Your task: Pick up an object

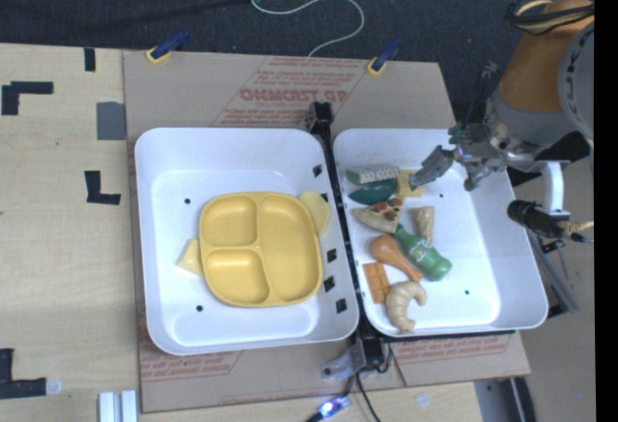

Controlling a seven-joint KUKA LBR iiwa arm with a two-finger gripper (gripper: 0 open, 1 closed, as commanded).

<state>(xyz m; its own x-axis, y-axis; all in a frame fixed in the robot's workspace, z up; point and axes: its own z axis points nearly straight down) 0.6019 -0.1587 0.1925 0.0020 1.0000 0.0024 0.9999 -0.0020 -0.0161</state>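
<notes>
From the camera above, two white bins sit side by side on the tabletop (pixel 58 246). The left bin (pixel 159 159) holds a yellow divided plate (pixel 261 248) with three sections. A small yellow piece (pixel 188 258) pokes out from under the plate's left edge, and most of it is hidden.

The right bin (pixel 502 275) holds a pile of toy food crowded along its left side. At the top lies a small white and grey thing (pixel 375 175), too blurry to name, touching a dark green piece (pixel 374 189) just below it. Under that is a pizza slice (pixel 379 214), its tip pointing left. A green bottle (pixel 423 254) lies slanted, its long side running from upper left to lower right. A brown drumstick (pixel 394 254) lies beside it on the same slant. An orange block (pixel 376 283) and a tan croissant (pixel 404 302) sit at the bottom, close together.

The gripper (pixel 446 169) hangs over the top right part of the right bin, close to the pile's top. Its fingers are spread apart with nothing between them. The arm (pixel 546 72) is cut off at the right.

A white cable (pixel 309 10) curls on the dark floor above.
</notes>
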